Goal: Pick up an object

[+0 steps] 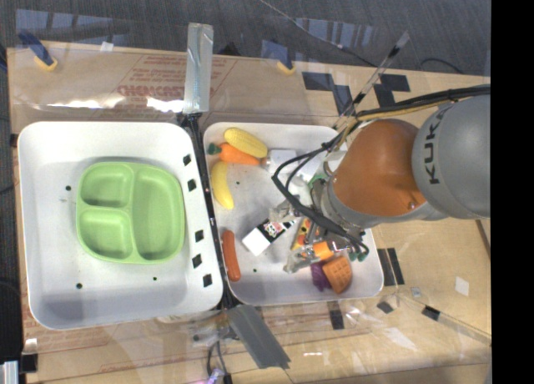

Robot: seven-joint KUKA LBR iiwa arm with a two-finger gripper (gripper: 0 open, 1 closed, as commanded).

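My gripper (302,245) reaches down into the right bin (250,290), under the arm's orange band and a tangle of black cables. Its tip sits among small items in the bin's lower middle: a white block with black print (260,236), an orange waffle-like piece (337,272) and a purple piece (319,275). Whether anything is between the fingers cannot be made out. Further left in that bin lie a red sausage (230,255), a yellow banana (221,185), an orange carrot (236,155) and a yellow corn-like piece (245,141).
The left bin (42,290) holds a green divided plate (132,211). A grey taped divider (198,65) runs between the bins at the back. Cables (375,82) trail up and right from the wrist. The arm covers the right bin's right half.
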